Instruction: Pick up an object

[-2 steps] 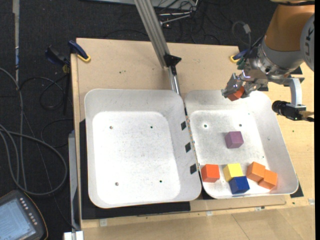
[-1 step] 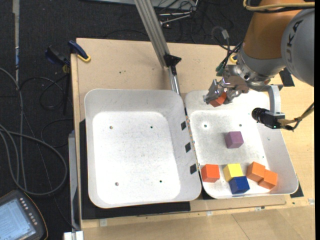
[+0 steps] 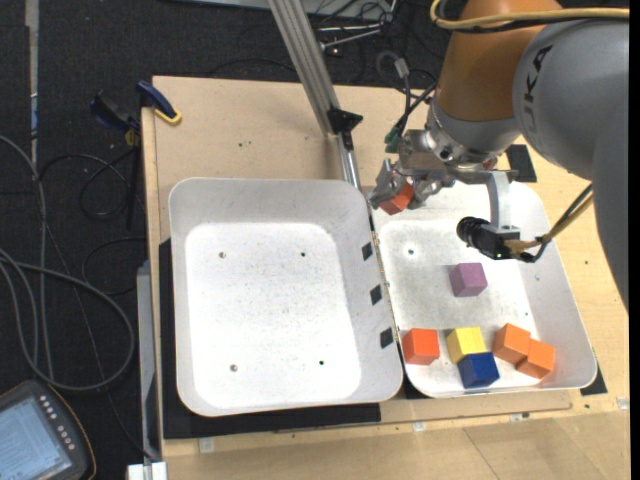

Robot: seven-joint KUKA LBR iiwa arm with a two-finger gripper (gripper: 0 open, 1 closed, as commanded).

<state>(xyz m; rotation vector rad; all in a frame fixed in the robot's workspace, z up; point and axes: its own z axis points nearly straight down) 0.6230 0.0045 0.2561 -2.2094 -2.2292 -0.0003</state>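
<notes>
Orange block (image 3: 399, 201) sits clamped in the gripper (image 3: 396, 194) above the right bin's (image 3: 572, 298) far left corner.

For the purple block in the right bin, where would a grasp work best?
Take the purple block from straight above, across two opposite side faces. It sits flat and alone, well apart from the other blocks and the right bin wall, so all sides look free.

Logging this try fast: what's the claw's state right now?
Claw: shut on an orange block, raised over the back left corner of the right bin.
</notes>
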